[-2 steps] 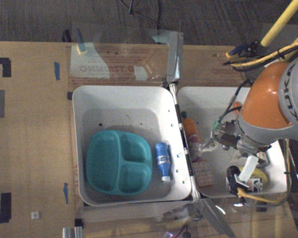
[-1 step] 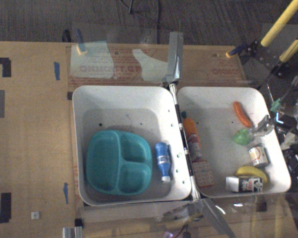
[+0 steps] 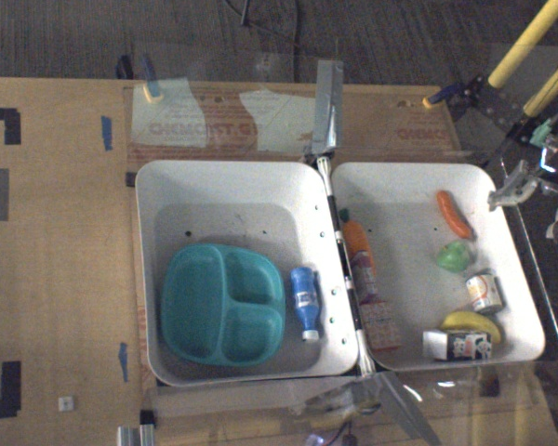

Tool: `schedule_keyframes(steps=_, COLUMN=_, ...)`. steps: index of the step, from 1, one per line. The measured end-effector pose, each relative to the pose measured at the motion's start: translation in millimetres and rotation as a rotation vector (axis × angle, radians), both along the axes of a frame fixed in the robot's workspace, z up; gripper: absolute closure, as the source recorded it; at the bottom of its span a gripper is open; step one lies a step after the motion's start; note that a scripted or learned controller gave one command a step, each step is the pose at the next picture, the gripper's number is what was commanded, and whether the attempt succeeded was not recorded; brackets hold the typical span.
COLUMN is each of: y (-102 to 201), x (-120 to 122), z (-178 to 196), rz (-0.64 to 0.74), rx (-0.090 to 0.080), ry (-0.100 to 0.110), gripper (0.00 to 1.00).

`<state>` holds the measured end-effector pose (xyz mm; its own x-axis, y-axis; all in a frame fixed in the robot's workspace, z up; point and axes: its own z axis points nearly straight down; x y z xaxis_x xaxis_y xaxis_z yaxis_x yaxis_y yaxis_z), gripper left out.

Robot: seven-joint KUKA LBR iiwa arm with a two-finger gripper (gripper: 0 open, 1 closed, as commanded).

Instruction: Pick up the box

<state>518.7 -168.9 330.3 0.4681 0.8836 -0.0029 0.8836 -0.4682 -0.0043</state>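
Jaws of the gripper (image 3: 513, 191) sit at the far right rim of the right bin (image 3: 418, 177), too small and blurred to tell whether they are apart or together. From the left, the left bin (image 3: 167, 193) holds a teal divided plate (image 3: 223, 303) with a blue bottle (image 3: 304, 302) just beside it; neither bears on the pick. Against the right bin's left wall lie an orange-capped bottle (image 3: 358, 258) and, nearer the front, a flat reddish packet (image 3: 383, 325), both apart from the target. Further right are a green lump (image 3: 453, 256), an orange-red stick-shaped item (image 3: 454, 214) and a small can (image 3: 484, 293). The box (image 3: 458, 345), white with dark print, lies on its side in the front right corner of that bin, close to the front wall. A banana (image 3: 471, 323) touches its back edge and is the main obstacle. A good grasp would likely descend straight over the box's middle and close across its short width. One side must stay off the banana and the other off the bin wall, where room looks tight. The can is near enough to get nudged.
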Motion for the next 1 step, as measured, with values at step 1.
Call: schedule_keyframes(steps=1, y=20.8, x=-39.3, z=-235.8, rz=-0.028, rx=0.001, ry=0.0, gripper=0.0)
